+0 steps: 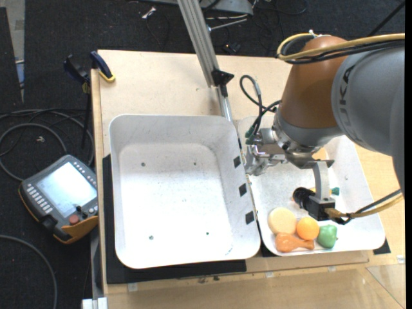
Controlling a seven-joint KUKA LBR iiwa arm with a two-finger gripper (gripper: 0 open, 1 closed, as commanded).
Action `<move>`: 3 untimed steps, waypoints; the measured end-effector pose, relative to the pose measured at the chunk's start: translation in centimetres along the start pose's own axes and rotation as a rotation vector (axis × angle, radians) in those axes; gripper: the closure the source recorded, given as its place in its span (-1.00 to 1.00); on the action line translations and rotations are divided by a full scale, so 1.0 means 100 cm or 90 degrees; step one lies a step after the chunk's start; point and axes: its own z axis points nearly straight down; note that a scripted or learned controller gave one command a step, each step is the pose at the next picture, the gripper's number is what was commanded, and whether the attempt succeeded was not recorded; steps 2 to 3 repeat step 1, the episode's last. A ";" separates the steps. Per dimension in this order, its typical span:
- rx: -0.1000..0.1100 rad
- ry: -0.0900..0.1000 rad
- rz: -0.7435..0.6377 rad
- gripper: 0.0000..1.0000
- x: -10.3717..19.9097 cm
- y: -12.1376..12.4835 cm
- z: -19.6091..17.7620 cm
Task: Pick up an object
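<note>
The pincer (pixel 255 158) hangs low at the left wall of the right bin (pixel 353 187), beside the rim where it meets the left bin (pixel 174 192). How wide it stands I cannot tell, and nothing shows gripped in it.

The pickable things sit well apart from it, huddled in that bin's near corner and touching or nearly so: a pale yellow rounded piece (pixel 281 220), an orange ball (pixel 308 227), an orange gourd-shaped toy (pixel 291 242) and a green fruit-like toy (pixel 327 235).

I judge the best approach is to travel over the cluster, then descend on an outer piece (the green or the pale one, each with a free side) rather than the wedged ball. They look smooth, rounded and probably plastic, so they are likely to slip. The bins are matt white, lightly speckled, with rounded corners.
</note>
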 end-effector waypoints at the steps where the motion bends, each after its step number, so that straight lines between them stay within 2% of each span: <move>1: 0.001 0.000 0.000 1.00 0.050 -0.001 -0.005; 3: 0.001 0.000 0.000 1.00 0.050 -0.001 -0.005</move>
